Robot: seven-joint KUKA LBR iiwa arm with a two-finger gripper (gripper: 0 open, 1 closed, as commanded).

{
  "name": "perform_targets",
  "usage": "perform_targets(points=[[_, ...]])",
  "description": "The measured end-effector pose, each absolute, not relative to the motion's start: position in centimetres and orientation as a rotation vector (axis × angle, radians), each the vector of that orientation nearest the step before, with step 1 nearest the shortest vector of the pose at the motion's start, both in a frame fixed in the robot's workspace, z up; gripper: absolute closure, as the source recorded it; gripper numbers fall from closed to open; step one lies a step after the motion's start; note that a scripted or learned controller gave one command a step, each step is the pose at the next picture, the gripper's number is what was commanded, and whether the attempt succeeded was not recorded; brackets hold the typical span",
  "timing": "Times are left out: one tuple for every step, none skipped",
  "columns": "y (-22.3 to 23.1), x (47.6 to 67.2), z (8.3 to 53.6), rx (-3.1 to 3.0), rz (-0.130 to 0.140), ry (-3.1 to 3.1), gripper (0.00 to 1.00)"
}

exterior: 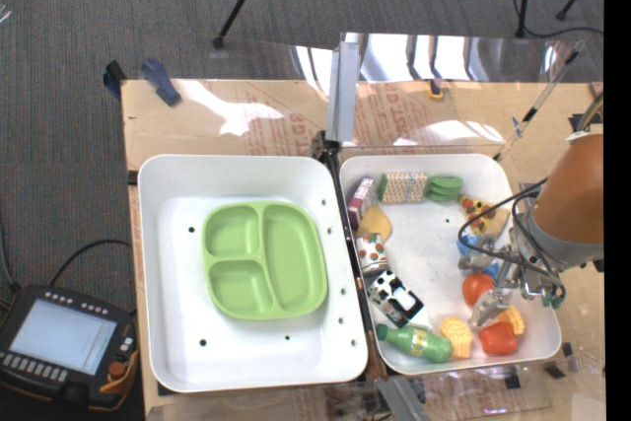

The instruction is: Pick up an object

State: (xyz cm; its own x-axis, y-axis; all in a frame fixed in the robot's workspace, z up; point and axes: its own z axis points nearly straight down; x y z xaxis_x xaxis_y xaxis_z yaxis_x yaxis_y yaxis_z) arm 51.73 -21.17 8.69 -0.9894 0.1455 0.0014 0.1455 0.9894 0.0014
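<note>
Over the right bin's (424,365) near right corner my claw (503,303) hangs above a red tomato (477,288) and orange pepper (498,338); grip state I cannot tell. Corn (455,334) and a green bottle (414,341) lie just left; the green plate (264,259) sits in the left bin (158,212).

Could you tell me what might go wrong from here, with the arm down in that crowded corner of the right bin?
1. The tool sits among a tomato, corn and a red piece packed close together, so it may nudge or pinch two at once.
2. These lie near the bin wall, so the tool may bump it.
</note>
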Motion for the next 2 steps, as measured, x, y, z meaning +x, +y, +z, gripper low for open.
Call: perform_targets(points=[[-20.5,48.6,8.7,-0.244,-0.002,-3.132,0.00],[-21.0,54.9,8.8,-0.115,-0.002,-3.142,0.00]])
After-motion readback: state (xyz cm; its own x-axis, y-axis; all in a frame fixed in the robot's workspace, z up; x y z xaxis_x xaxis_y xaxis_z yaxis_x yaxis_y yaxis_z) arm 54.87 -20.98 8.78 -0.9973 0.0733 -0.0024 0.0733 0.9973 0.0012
